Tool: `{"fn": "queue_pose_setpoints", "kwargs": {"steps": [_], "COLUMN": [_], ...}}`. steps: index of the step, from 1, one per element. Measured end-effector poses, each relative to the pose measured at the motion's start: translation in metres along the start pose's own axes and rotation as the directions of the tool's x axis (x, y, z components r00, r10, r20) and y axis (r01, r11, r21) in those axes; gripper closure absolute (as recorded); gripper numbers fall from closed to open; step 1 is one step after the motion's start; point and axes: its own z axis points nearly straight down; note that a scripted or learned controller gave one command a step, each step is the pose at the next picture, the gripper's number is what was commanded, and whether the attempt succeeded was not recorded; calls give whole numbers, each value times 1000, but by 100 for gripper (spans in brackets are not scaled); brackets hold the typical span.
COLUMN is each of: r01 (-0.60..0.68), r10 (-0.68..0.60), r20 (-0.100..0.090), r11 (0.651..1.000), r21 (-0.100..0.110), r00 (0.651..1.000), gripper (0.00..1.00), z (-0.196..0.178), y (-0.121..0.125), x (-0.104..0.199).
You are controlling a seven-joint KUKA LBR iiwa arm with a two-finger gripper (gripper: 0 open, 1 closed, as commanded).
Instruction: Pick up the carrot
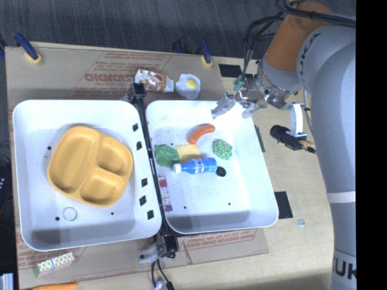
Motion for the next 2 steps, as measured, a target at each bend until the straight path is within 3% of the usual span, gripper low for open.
{"fn": "queue_pose_setpoints", "kwargs": {"steps": [1, 2], "r01": [115, 118], "r10": [-115, -118], "r20": [0, 0], "r11": [993, 993], "r21": [1, 2], "r00": [993, 993], "gripper": [0, 100], "z": [115, 105], "y": [-26, -26], "x": [59, 59]}}
